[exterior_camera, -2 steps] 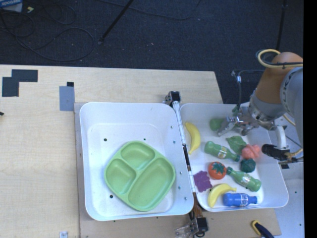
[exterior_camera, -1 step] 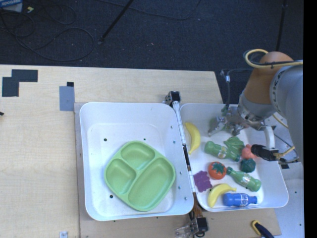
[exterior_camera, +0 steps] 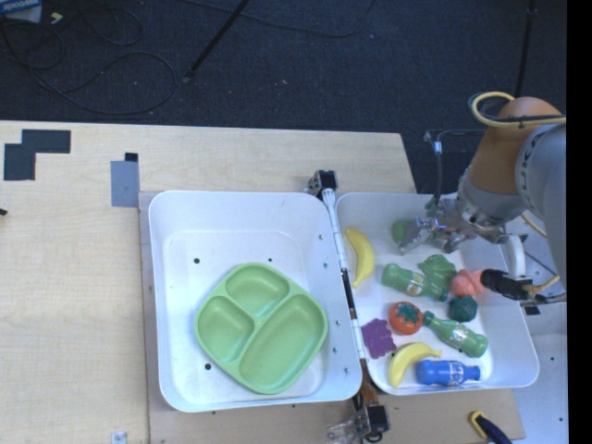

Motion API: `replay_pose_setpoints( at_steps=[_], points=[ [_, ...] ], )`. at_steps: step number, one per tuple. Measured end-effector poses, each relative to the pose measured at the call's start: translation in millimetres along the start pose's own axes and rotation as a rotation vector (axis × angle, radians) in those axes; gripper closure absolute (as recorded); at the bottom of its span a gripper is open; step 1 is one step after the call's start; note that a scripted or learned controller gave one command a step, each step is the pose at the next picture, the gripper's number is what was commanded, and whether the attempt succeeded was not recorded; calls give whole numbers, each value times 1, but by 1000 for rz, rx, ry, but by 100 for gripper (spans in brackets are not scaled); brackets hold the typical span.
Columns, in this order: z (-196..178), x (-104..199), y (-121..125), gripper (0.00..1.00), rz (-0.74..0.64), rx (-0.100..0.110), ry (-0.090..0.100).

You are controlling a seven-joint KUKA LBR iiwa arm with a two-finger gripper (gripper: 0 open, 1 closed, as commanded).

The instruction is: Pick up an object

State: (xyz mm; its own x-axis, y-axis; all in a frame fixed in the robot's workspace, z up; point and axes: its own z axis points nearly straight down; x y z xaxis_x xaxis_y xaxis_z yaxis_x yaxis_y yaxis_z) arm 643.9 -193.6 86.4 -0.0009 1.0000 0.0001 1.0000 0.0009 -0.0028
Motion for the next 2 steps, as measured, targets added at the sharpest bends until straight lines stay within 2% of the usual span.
replay_pose_setpoints(
  at_steps=[1,2],
  points=[
    [0,40,0,0,-1,0,2],
    [-1,43,0,0,0,0,0]
  ],
)
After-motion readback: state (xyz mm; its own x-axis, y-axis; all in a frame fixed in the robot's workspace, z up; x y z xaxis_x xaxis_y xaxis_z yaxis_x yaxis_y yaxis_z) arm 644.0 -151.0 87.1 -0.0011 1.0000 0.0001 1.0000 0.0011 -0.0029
